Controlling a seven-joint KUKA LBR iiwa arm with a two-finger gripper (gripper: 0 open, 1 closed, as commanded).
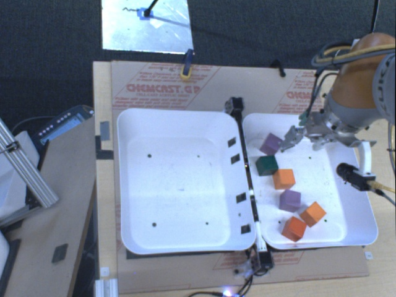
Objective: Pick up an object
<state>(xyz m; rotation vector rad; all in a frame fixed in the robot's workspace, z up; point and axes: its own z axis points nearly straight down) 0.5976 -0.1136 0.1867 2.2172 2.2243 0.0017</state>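
Hand (296, 136) sits right of centre beside our purple block (271, 144); open or closed, we cannot tell. Block looks light, hard; grip flat sides.

The brown board (204, 79) under the two white bins bears the red printed word "CHEMCAST GP" behind the left bin (179, 184), with a partly hidden repeat at the right.

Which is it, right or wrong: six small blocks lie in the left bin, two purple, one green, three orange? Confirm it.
Wrong on the bin. In the camera view the six blocks, among them the green block and the purple ones, lie in the right bin, not the left bin. The colours and count stand.
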